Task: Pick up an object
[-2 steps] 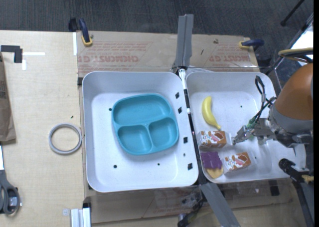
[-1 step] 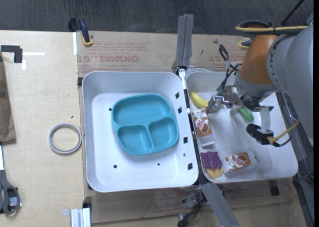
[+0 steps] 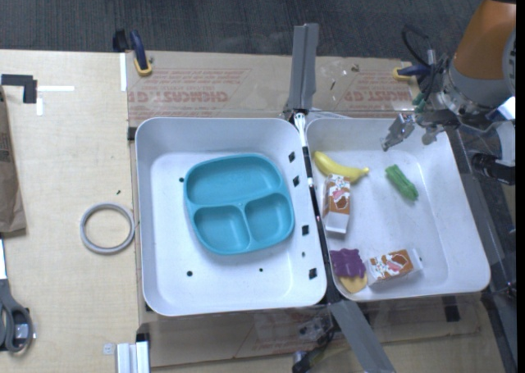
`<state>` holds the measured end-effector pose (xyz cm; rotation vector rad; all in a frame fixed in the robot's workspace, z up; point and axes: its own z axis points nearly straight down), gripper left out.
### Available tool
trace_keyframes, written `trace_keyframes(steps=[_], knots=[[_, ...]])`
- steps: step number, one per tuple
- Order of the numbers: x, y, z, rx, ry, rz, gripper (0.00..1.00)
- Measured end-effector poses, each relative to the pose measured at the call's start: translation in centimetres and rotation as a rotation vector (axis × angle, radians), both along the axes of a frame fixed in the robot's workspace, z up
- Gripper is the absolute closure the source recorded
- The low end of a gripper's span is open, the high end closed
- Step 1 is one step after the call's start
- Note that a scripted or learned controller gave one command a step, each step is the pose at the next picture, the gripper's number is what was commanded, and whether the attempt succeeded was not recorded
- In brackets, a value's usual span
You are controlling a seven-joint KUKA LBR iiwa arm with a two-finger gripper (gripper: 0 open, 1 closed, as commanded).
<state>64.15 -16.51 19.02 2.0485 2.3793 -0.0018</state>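
Yellow banana [image 3: 340, 168], green thing [image 3: 402, 182] and small boxes in right bin [image 3: 459, 224] (blue tray [image 3: 239, 203] in left); end effector [image 3: 413, 130] spread open, pinching nothing.

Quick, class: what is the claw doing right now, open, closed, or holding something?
Claw: open, holding nothing, hovering over the far right corner of the right bin, above the green toy.
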Motion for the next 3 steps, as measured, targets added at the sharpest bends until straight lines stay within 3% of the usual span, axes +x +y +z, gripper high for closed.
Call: trace_keyframes(steps=[1,2,3], knots=[[-2.6,-3.4,-9.9,0.001,0.001,0.026,0.00],[-2.6,-3.4,-9.0,0.000,0.002,0.027,1.00],[-12.1,1.8,5.0,0.001,0.003,-0.013,1.00]])
